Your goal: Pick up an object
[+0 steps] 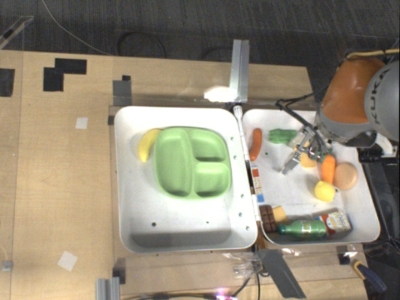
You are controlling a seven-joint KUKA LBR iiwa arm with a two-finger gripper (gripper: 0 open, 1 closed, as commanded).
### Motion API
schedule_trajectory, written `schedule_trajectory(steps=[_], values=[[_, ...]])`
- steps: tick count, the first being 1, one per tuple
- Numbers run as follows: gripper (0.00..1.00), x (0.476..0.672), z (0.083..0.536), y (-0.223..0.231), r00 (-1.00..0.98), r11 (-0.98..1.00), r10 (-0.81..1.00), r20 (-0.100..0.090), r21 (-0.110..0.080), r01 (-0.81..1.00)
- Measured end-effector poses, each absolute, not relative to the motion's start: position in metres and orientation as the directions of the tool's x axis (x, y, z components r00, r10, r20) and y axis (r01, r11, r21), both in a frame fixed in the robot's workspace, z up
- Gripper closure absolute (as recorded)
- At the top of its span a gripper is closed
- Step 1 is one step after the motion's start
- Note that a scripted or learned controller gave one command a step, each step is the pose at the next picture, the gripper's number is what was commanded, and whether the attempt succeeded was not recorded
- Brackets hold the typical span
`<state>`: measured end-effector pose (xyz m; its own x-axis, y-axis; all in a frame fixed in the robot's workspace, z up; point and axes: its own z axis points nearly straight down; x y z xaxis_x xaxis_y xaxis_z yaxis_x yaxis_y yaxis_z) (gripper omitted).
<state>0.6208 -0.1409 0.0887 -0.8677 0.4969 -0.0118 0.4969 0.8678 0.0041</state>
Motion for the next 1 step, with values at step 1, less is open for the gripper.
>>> schedule_trajectory(steps=[1], values=[[0.0, 0.576, 0.0895, -0.1561, -0.832, 0.832, 0.554, -0.012, 0.006, 0.554]])
